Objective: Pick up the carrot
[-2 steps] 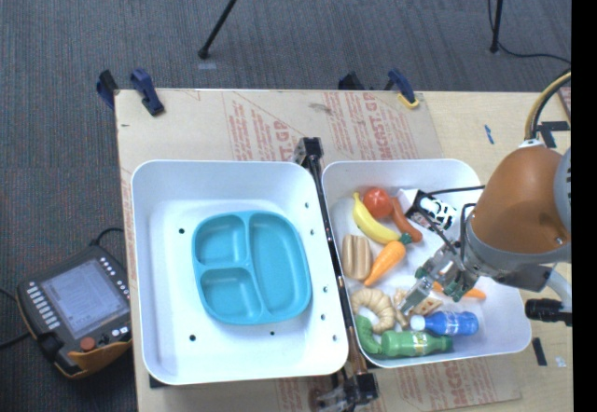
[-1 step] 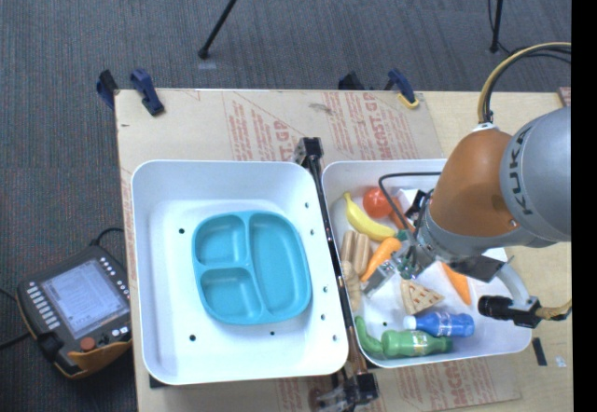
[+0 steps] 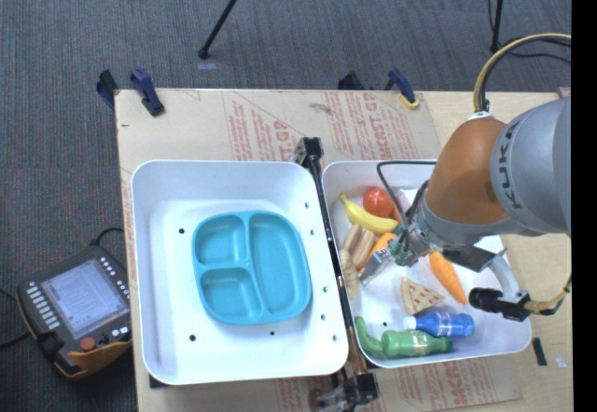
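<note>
green bottle [image 3: 410, 342], carrot [image 3: 449, 278] R bin, pincer [image 3: 392, 252] nr

Grey KUKA-lettered arm [image 3: 532, 168] with a broad orange band.

Hidden and cut-off parts around the right bin

The arm [image 3: 508, 179] runs out of frame at three o'clock and covers much of the right bin [image 3: 519, 341], including its far wall toward one o'clock. The gripper [image 3: 399, 250] sits low among the toys, too small and shadowed to tell how its fingers stand. The carrot [image 3: 448, 277] has its upper end tucked under the wrist. The red toy [image 3: 378, 201] is partly masked by the banana [image 3: 367, 215] and the arm. The wooden pieces [image 3: 355, 247] at nine o'clock of the gripper blur together. The pendant [image 3: 76, 308] screen is unreadable.
</note>
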